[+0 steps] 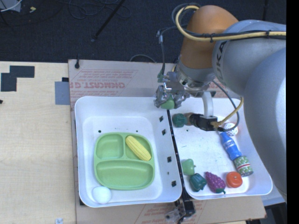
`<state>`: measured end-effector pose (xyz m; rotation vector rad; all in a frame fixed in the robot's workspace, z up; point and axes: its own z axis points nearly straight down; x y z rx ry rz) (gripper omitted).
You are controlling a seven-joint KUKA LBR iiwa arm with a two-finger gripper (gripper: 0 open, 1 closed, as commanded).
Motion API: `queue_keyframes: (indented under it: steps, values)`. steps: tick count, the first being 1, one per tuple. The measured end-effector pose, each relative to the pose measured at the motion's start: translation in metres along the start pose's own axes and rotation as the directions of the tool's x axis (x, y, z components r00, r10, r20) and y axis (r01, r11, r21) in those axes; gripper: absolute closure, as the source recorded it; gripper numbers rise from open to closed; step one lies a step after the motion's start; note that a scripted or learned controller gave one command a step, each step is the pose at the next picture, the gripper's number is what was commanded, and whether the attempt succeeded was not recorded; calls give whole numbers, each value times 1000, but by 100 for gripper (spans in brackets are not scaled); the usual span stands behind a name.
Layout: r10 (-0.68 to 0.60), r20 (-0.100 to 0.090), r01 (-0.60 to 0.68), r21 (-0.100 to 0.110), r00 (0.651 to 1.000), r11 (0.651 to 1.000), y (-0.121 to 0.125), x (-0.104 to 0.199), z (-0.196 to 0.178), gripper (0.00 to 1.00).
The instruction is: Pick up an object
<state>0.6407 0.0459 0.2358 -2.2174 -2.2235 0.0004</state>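
Green item [167,104] appears pinched in claw [165,101], over bins' divider; grip unconfirmed; nearest alt. obj, dark-green toy [178,120], just below-right of claw; long axis n/a.

One fixed camera watches me from above the bench, tilted so it looks down at a slant and not straight down. It sits far enough back to take in both white bins, the left bin [84,125] and the right bin [261,183], side by side across the middle and lower part of the view. The dark floor with its cables lies along the top. My arm [247,64] enters from the right side, large and close to the lens.
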Motion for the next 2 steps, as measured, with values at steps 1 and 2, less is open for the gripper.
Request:
queue_keyframes:
  steps: [1,2]
  values:
    - [3,2,-3,3,1000,1000,-8,-5,0,100]
    - [2,2,-2,1,1000,1000,-1,-1,2,100]
